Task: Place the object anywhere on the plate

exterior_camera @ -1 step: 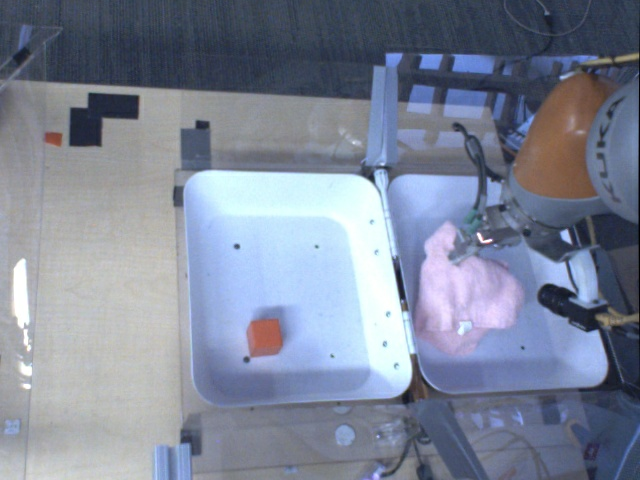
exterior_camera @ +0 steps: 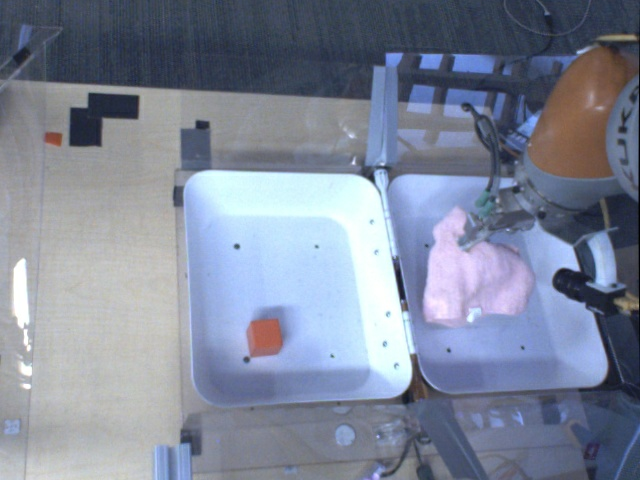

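A pink crumpled cloth (exterior_camera: 478,280) lies in the right bin (exterior_camera: 560,363), left of its middle. My gripper (exterior_camera: 477,230) hangs from the grey and orange arm at the cloth's upper edge, its tip down on or just above the fabric. A small orange-red cube (exterior_camera: 265,337) sits alone in the left bin (exterior_camera: 300,208), near the front left.
The ridge where the two bins meet (exterior_camera: 395,278) runs between cube and cloth. A black part of the arm (exterior_camera: 590,286) juts over the right bin's right side. Black and orange markers (exterior_camera: 90,123) lie on the wooden bench at far left.
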`<state>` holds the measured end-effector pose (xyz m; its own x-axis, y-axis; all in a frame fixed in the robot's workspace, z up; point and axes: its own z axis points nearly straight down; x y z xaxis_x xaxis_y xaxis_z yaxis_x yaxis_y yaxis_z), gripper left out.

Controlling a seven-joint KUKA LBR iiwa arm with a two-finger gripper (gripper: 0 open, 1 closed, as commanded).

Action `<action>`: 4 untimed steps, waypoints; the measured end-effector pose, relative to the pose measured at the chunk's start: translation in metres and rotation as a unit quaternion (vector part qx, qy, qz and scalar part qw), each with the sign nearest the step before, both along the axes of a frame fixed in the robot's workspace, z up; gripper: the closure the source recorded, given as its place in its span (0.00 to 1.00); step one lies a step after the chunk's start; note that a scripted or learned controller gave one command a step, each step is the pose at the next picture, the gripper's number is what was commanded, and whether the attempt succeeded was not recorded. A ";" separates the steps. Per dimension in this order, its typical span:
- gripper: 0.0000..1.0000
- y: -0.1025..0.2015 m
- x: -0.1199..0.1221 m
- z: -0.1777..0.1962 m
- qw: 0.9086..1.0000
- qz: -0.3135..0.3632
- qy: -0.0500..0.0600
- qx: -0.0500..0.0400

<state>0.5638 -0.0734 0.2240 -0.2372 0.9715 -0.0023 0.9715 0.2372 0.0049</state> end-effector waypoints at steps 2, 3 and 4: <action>1.00 0.092 0.026 0.010 0.920 0.391 -0.001 -0.002; 1.00 0.134 0.033 0.007 0.824 0.567 -0.001 -0.002; 1.00 0.186 0.036 0.004 0.787 0.617 -0.001 -0.002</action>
<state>0.5995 0.1127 0.2276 -1.0000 0.0018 -0.0066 0.0018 1.0000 0.0034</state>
